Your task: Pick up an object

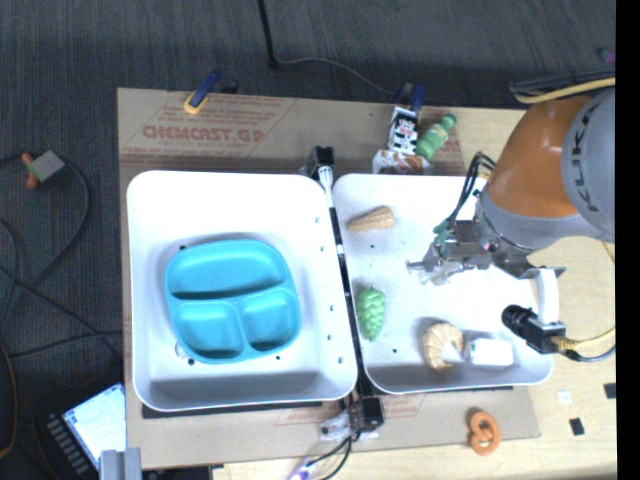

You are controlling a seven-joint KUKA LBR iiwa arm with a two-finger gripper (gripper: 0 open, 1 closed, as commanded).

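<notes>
Readable lettering on the bench

The brown board (200, 133) under the bins carries red print reading "CHEMCAST GP", upside-down-slanted along its top edge; white letters "KU" show on the arm (598, 173).

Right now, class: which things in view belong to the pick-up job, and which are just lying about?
Belong to the job:
gripper
green item in the right bin
tan cone
beige shell-like item
white block

Lying about:
blue tray in the left bin
orange ring on the bench
blue clamp
</notes>
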